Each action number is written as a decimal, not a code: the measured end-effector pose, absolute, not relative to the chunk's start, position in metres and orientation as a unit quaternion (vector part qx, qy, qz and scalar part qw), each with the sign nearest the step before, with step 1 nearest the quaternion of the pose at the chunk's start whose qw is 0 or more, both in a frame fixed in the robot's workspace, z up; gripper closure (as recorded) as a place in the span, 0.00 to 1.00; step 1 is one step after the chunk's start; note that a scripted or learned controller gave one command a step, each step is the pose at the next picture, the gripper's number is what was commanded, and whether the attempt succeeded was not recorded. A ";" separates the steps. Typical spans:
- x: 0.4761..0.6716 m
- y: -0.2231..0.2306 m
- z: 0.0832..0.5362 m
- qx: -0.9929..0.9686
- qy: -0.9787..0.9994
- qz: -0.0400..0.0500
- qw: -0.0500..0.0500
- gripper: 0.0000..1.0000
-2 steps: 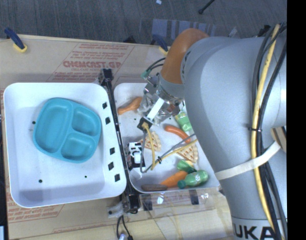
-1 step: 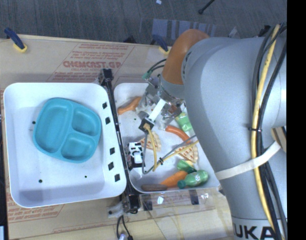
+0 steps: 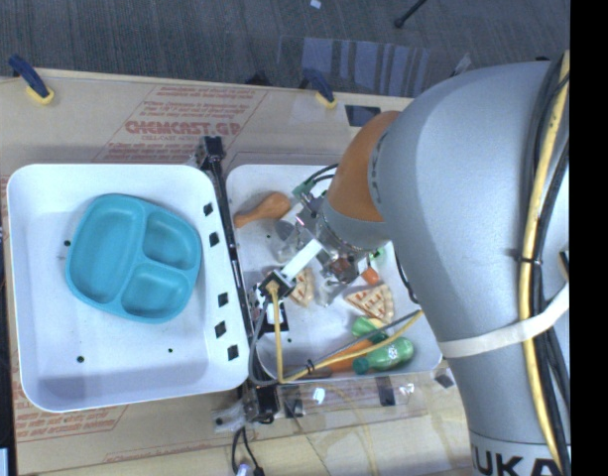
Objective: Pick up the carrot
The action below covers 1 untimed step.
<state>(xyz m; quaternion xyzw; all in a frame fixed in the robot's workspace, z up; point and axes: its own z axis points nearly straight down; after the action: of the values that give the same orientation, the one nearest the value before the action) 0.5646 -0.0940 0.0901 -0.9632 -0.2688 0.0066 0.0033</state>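
Right bin [image 3: 252, 181]: carrot [image 3: 348, 353] lies below pincer [image 3: 323, 266], whose grip seems unreadable.

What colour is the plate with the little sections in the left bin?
The plate is light blue, turquoise-like, shown clearly in the camera view.

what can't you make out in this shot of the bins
- Gripper, camera view: too cluttered and small to tell open or shut.
- Right bin, camera view: its right side is hidden under the grey arm.
- Carrot, camera view: partly crossed by a yellow cable; its ends are unclear.
- Small toy near the wrist: mostly hidden by the arm.
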 end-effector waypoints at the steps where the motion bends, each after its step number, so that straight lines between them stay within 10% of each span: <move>1: 0.604 -0.080 0.197 -0.975 -0.223 -0.001 0.002 0.00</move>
<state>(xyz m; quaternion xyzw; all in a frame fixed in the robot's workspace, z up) 0.6039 -0.0798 0.1968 -0.9747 -0.2234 -0.0011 0.0019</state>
